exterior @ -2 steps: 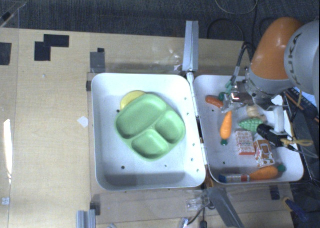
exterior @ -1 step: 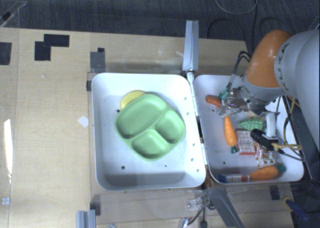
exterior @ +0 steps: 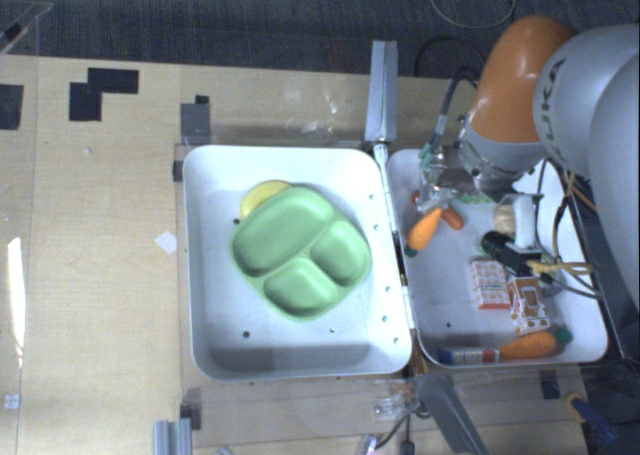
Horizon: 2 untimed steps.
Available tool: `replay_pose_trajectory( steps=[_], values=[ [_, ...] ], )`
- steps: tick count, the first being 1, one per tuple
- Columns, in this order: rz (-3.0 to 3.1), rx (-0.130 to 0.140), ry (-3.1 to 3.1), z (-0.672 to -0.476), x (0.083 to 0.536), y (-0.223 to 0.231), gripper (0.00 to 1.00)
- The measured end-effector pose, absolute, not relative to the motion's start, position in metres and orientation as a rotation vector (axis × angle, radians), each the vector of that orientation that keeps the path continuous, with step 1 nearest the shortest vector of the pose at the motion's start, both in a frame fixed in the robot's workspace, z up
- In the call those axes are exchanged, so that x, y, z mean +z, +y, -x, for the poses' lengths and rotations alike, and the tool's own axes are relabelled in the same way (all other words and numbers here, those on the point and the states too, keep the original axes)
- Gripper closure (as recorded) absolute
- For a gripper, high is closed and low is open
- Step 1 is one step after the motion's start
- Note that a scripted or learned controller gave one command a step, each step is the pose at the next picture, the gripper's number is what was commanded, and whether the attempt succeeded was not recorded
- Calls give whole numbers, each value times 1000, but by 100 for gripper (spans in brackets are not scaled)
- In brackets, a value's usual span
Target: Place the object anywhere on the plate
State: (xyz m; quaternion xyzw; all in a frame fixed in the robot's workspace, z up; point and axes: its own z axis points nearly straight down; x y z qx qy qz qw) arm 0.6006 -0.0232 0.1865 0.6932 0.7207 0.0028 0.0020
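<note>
grey arm (exterior: pixel 590 93) bent over right bin (exterior: pixel 440 338)

Part of a maker's name in dark capitals stands on the grey arm (exterior: pixel 590 93) at about two o'clock in the camera view, just right of the orange band; it runs up the curved shell and only a few letters, seemingly "UKA", can be made out. Two small packets (exterior: pixel 510 293) printed in red and white lie in the right bin (exterior: pixel 440 333) at about four o'clock, their print too small to read.
</note>
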Motion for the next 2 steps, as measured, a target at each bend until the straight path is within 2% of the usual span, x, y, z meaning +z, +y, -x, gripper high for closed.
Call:
replay_pose_trajectory(
  steps=[1,2],
  values=[
    [-2065,5,2362,-624,214,-7,100],
    [-1951,4,2460,-570,185,56,100]
  ],
)
